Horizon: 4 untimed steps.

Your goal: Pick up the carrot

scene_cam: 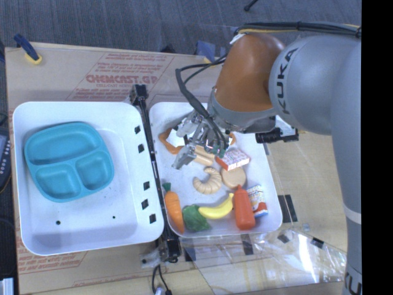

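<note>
Two white bins sit side by side on the bench, and the black divider [147,165] where their walls meet serves as the marker for everything else. Left of the divider, the left bin [37,238] holds a blue compartment tray [67,160], lying flat toward that bin's far-left part. Just right of the divider, at the near-left corner of the right bin [265,158], lies the carrot [174,206], orange, its length running away from the camera and close along the bin wall. Touching it on the right is a green leafy vegetable [195,217], then a yellow banana [217,209], then a red bottle [243,209] farthest from the divider. Farther back, a tan croissant [209,180] and a round cookie [233,177] sit mid-bin. Above these, the gripper [199,141] hangs over the far half of the right bin, well apart from the carrot. Whether its claw is released or clenched cannot be told. A small red-and-white box [233,159] lies just beside it.
</note>
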{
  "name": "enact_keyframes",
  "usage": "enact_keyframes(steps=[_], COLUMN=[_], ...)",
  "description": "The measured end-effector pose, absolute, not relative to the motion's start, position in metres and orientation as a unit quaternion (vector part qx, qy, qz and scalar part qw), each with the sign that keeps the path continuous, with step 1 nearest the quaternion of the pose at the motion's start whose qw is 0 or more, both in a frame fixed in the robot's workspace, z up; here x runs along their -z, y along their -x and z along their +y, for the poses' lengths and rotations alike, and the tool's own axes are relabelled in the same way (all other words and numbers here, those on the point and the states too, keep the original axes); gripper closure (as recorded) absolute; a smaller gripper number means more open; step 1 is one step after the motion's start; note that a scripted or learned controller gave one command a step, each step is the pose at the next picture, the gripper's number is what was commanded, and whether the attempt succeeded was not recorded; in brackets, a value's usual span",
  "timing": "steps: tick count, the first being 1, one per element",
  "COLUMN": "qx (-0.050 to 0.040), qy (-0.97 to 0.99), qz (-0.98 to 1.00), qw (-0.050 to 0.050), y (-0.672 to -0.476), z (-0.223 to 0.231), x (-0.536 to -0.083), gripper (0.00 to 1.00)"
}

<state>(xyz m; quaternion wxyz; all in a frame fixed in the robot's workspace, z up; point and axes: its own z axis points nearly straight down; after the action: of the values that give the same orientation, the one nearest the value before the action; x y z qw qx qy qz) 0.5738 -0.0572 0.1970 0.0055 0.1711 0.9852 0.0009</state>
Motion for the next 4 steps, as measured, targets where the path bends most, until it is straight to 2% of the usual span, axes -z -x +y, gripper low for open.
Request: enact_keyframes(steps=[1,2,3,4], qx=[0.0015,-0.0008,0.0009,0.0015], qy=[-0.160,-0.272,-0.298,-0.368], qz=[0.987,0.962,0.955,0.930], qw=[0.001,0.002,0.000,-0.001], y=[-0.496,-0.516,-0.562,-0.553], z=[-0.105,-0.037,-0.104,-0.099], x=[-0.093,-0.193,-0.091,-0.092], gripper=[0.00,0.00,0.00,0.00])
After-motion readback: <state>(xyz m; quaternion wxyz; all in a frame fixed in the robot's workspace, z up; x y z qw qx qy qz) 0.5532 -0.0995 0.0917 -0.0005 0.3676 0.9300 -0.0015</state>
